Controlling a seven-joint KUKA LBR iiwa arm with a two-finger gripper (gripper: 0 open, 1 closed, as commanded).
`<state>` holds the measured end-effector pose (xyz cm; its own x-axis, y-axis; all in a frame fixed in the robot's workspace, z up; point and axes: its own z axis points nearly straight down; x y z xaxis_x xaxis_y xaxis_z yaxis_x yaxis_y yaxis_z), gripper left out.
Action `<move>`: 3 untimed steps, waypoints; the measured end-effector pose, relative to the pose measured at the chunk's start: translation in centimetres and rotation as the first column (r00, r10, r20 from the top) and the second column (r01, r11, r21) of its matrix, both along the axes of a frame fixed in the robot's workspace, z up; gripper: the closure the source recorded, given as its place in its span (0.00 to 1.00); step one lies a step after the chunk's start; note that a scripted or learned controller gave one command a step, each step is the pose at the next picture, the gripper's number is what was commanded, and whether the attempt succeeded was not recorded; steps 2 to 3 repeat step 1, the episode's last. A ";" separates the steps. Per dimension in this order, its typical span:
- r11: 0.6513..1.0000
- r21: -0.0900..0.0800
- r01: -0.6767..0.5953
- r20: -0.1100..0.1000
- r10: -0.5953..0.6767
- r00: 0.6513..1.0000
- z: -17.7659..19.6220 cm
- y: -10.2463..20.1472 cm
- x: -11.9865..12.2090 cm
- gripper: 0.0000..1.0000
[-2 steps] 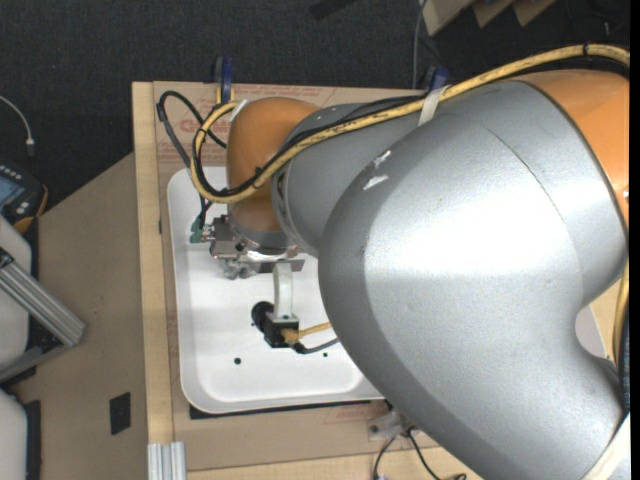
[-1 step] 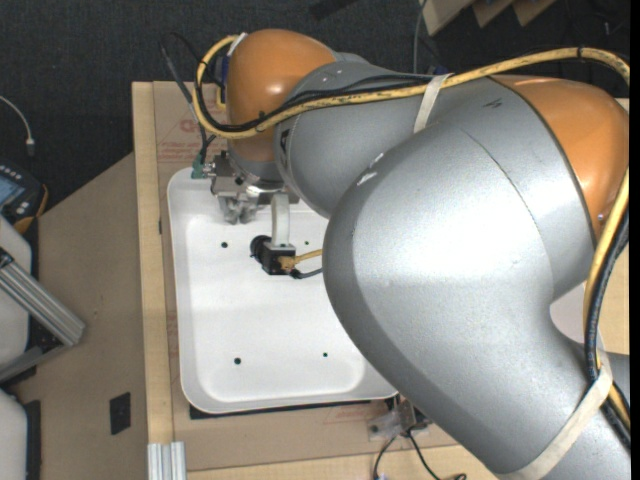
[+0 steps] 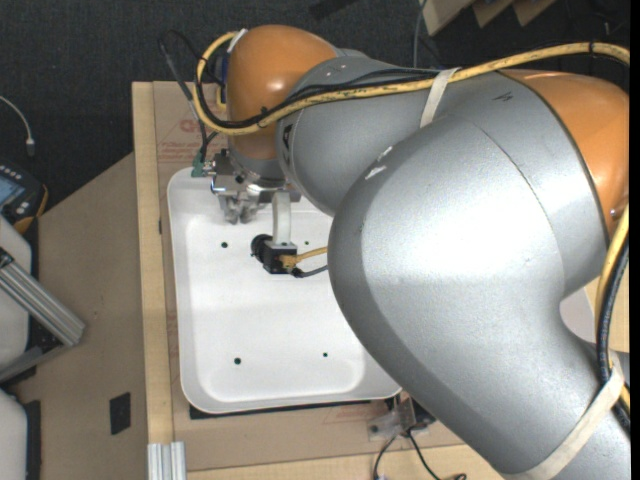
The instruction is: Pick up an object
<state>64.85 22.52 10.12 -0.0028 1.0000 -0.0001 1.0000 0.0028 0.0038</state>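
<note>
A tan worktop [image 3: 150, 298] stands on a dark grey floor [image 3: 90, 28]. An aluminium rail [image 3: 40, 303] and a small device with a blue screen [image 3: 15, 193] sit off its left side. On the worktop lies a shallow white bin [image 3: 260, 318], its floor marked with a few small dark dots [image 3: 237, 360]. The grey arm [image 3: 470, 268] sweeps in from the right, with its orange band [image 3: 270, 58] above the bin's far end. The pincer [image 3: 240, 208] points down close over the bin's far left corner. Where the object to pick up lies relative to the pincer cannot be told. The bin floor around the pincer is plain white, and the arm covers the bin's right side and everything beyond it. Whether the pincer is spread or pressed together cannot be told either, because it is small and in shadow. Loose wires [image 3: 400, 448] at the near edge are cut off by the frame.
</note>
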 end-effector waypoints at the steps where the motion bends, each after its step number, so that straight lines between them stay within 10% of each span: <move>1: 1.000 -0.001 0.001 -0.006 -0.001 1.000 -1.8 -0.1 0.2 1.00; 3: 1.000 -0.001 0.001 -0.006 -0.001 1.000 -1.8 -0.1 0.2 1.00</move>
